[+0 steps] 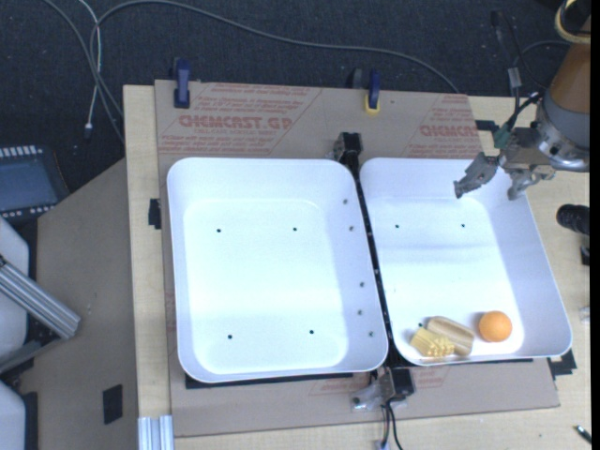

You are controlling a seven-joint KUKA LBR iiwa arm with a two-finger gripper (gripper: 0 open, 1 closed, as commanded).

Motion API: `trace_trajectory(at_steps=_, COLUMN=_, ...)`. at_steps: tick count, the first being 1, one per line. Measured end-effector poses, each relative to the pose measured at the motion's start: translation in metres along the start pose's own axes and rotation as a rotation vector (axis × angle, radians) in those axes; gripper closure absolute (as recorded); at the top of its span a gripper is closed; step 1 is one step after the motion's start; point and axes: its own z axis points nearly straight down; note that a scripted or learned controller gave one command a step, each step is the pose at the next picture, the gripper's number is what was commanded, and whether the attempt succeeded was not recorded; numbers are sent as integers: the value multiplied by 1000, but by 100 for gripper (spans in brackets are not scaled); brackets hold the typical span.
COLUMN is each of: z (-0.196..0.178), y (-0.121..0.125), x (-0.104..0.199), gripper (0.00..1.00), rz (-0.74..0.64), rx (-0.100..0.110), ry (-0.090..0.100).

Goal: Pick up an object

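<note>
Bench [141, 251] on dark carpet [281, 26], two white bins [272, 186], spread claw [494, 178]

right bin [525, 251]: ball [495, 326] right of roll [451, 331], corn [432, 344] | left bin [178, 251] beside

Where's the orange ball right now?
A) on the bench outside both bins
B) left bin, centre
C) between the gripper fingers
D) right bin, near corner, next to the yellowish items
D: the orange ball lies in the near right corner of the right bin, just right of the corn-like piece and the tan roll, while the gripper hangs over the bin's far end, open with nothing between its fingers.
</note>
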Motion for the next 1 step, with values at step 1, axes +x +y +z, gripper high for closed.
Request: trace_trajectory(at_steps=1, z=-11, y=0, x=0, gripper=100, rz=0, rx=-2, ry=0)
